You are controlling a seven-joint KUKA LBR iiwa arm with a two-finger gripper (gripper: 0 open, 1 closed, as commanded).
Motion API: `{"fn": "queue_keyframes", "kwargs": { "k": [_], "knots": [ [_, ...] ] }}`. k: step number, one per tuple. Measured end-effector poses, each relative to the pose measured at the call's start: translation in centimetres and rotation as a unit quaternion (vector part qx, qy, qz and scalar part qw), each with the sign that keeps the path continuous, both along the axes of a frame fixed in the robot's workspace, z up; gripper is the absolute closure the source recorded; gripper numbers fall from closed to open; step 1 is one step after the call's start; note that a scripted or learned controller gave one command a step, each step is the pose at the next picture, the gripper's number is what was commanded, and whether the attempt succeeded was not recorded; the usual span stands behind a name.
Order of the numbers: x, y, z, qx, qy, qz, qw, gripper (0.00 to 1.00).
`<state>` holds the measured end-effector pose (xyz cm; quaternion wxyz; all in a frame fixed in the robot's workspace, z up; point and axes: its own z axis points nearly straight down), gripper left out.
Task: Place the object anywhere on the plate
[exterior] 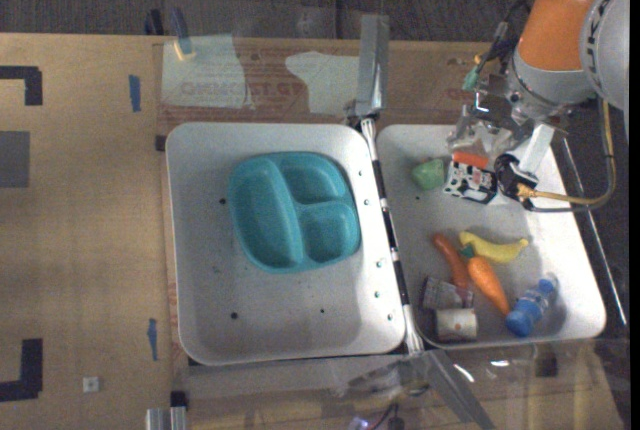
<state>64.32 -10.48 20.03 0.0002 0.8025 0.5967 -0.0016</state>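
The arm reaches in over the right bin (590,303), its tool (478,156) low at the bin's far end. Whether the tool is closed cannot be told. A green object (429,174) lies just beside it; the teal plate (295,210) sits well apart

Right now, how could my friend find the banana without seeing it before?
Look in the right-hand white bin, the one crowded with toys. Near its middle, beside two orange carrots, lies the banana. It is the only yellow thing there, curved, with a green tip.

The gripper (478,150) fingertips are hidden behind its own body near the right bin's (590,318) far edge. The arm (575,28) is cut off at the right picture edge.
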Motion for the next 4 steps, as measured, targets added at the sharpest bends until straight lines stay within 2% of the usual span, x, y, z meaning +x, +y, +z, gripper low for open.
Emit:
{"fn": "queue_keyframes", "kwargs": {
  "k": [1, 2, 3, 4],
  "knots": [
    [-1.0, 9.2, -1.1, 0.0018, 0.000, 0.052, 0.9986, 1.00],
    [-6.2, 11.0, 1.6, 0.0019, 0.000, 0.162, 0.9868, 1.00],
    [-2.3, 17.5, -1.6, 0.0011, -0.002, 0.310, 0.9509, 1.00],
    [-2.2, 17.4, -1.5, 0.0010, -0.003, 0.309, 0.9511, 0.00]
  ]
}}
